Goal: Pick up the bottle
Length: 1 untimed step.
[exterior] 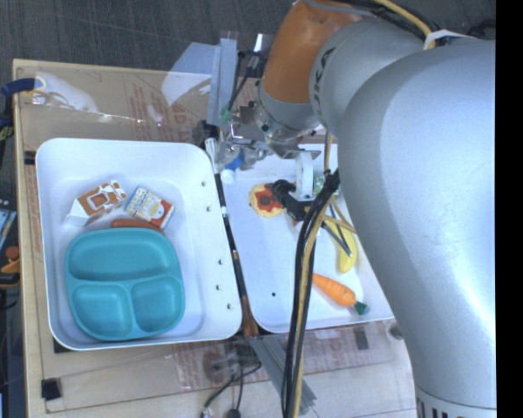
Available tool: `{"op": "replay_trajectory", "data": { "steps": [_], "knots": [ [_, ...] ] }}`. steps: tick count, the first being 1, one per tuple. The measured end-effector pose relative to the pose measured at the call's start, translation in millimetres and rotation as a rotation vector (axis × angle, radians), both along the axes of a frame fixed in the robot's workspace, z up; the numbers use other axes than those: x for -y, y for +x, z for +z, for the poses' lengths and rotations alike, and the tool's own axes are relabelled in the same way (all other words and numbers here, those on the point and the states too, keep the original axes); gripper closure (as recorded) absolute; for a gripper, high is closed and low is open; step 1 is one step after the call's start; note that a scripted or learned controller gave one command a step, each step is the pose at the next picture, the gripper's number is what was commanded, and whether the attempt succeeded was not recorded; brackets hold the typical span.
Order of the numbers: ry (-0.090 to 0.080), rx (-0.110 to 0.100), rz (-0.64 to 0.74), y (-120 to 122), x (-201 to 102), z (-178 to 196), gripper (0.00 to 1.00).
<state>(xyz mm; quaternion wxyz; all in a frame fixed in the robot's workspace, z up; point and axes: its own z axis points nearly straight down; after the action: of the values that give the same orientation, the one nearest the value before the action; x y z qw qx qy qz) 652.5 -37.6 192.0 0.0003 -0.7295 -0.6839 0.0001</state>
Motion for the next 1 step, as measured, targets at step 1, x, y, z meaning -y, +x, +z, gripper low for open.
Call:
{"op": "replay_trajectory", "data": {
  "steps": [1],
  "knots": [
    [-0.001, -0.001, 0.002, 3.8, -77.0, 58.3, 1.00]
  ]
}}
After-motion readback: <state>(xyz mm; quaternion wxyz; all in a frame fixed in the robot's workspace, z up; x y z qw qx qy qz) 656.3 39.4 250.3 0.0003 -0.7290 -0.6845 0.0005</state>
